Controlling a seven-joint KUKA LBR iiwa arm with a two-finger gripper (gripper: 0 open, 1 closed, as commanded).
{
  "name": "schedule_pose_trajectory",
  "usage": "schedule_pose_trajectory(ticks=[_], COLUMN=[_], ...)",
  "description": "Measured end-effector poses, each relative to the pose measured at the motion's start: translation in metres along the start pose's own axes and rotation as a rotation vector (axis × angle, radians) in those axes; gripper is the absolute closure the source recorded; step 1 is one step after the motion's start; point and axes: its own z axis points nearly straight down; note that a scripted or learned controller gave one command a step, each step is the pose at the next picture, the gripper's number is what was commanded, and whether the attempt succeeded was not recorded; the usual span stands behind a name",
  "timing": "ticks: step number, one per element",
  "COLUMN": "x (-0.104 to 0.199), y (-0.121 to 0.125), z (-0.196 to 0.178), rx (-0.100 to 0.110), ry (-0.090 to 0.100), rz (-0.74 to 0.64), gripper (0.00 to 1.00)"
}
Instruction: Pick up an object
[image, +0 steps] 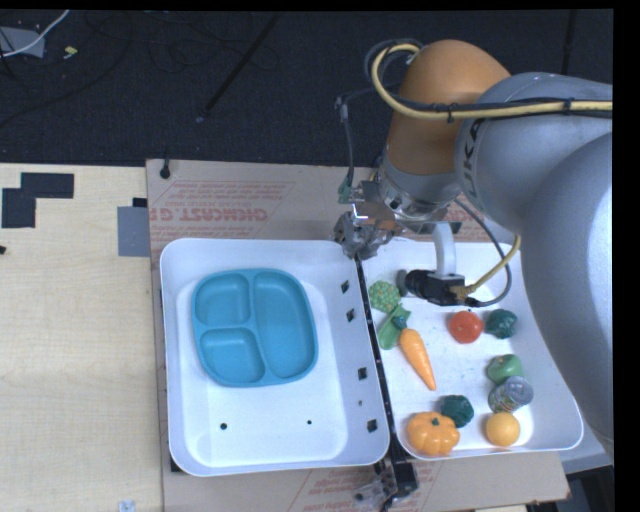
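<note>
Against the left wall of the right-hand shallow white bin (455, 372), near its far end, lay a light green knobbly toy broccoli floret (383, 295), the likeliest thing to be picked, since it sat closest to the gripper (356, 234). The gripper hung just beyond that floret, over the far end of the divider where the two bins met, so it seemed placed at the start of an approach and not yet on any object; nothing was visibly gripped, and whether it was apart or together could not be told from this slanted view. Just nearer than the floret lay an orange tapered toy carrot (417, 357), pointing away from the wall, with a round red toy tomato (465, 326) beside it. An orange ribbed toy pumpkin (432, 434) and a yellow toy lemon (501, 429) rested along the near rim, well apart from the gripper. The left-hand shallow white bin (260, 432) carried a blue moulded plastic plate with three compartments (253, 326), probably a drop spot.
</note>
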Motion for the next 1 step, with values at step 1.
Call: schedule_pose_trajectory(ticks=[1], x=[-0.0093], y=[-0.0054], z=[0.0125], rx=[0.005], ry=[-0.002], rz=[0.004], gripper=[1.00])
